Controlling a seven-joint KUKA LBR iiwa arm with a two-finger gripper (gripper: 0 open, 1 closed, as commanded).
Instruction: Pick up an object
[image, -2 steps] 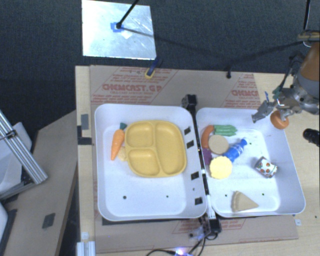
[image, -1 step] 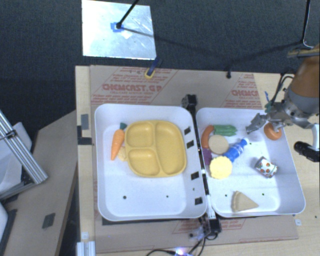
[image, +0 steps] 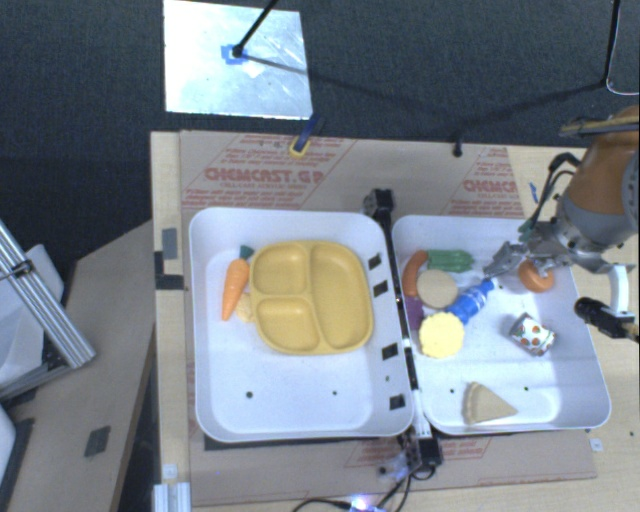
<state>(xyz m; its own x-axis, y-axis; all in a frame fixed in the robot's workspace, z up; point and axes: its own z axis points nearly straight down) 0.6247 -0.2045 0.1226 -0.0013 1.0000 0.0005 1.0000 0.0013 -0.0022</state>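
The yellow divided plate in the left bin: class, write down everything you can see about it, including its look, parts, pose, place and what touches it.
The yellow divided plate is a rounded-square tray, apparently plastic, with three compartments: two on its left side and one larger on its right. It lies flat, turned slightly askew, in the middle of the left bin. The compartments look bare. A toy carrot lies just beside its left edge; whether they touch cannot be told.

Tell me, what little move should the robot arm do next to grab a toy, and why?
Probably a short drop straight down. The gripper hovers over the right bin, beside the orange round piece and just past the blue bottle, and nothing shows between its fingers. The toys lie on the bin floor, so going lower looks like the way to reach one.
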